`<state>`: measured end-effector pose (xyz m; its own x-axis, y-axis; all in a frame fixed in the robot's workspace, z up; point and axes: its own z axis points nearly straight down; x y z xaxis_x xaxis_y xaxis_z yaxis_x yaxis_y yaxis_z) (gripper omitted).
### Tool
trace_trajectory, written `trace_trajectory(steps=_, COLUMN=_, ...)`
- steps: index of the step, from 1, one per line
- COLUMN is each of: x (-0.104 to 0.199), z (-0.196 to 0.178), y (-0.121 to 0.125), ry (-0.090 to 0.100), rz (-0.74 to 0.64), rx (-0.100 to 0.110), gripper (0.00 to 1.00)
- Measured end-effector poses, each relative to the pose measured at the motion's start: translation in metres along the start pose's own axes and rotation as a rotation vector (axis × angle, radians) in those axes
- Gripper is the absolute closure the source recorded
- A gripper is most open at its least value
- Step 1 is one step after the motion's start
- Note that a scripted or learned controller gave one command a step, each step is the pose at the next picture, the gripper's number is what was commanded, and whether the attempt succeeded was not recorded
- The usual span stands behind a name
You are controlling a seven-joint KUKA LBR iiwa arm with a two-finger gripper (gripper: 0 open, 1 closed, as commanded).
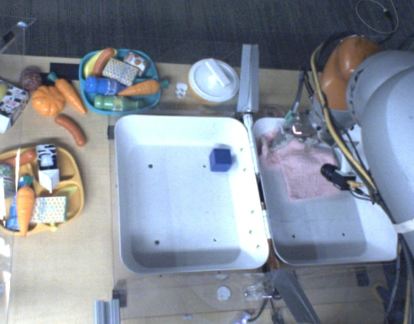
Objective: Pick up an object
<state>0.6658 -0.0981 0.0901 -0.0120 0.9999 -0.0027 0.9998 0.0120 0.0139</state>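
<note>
The pink cloth (302, 171) lay spread and a little rumpled in the far part of the right bin (328, 241), its far edge bunched up against the bin's back corner, and I judged it the thing nearest to hand. It looked soft, limp and light, so I expected it to drape and slide rather than lift as one piece; I reckoned a pinch on a raised fold near that bunched far edge would serve better than pressing down on the flat middle, where the fingers might only scrape the bin floor. The gripper (298, 128) hung just over that far edge, touching or nearly touching the cloth, but it was small and tangled among cables in my view, and I could not tell whether it was apart or together, nor whether it had any cloth in it. The arm (389, 120) filled the right side above the bin. In the left bin (186, 248), well apart from the gripper, sat a small blue cube (221, 158), which I took to be stiff, light and square-sided, easy to clamp across two flat faces.
</note>
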Motion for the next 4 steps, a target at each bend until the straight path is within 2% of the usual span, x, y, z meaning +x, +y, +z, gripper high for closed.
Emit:
trace_trajectory(steps=1, x=-0.046, z=0.001, y=0.005, ry=-0.002, rz=-0.016, rx=0.004, gripper=0.00)
trace_trajectory(steps=2, x=-0.048, z=-0.002, y=-0.057, ry=0.000, rz=-0.214, rx=-0.001, gripper=0.00)
trace_trajectory(steps=3, x=-0.005, z=-0.003, y=-0.069, ry=-0.002, rz=-0.362, rx=-0.005, gripper=0.00)
trace_trajectory(steps=4, x=0.004, z=-0.001, y=-0.017, ry=0.000, rz=-0.293, rx=-0.003, gripper=0.00)
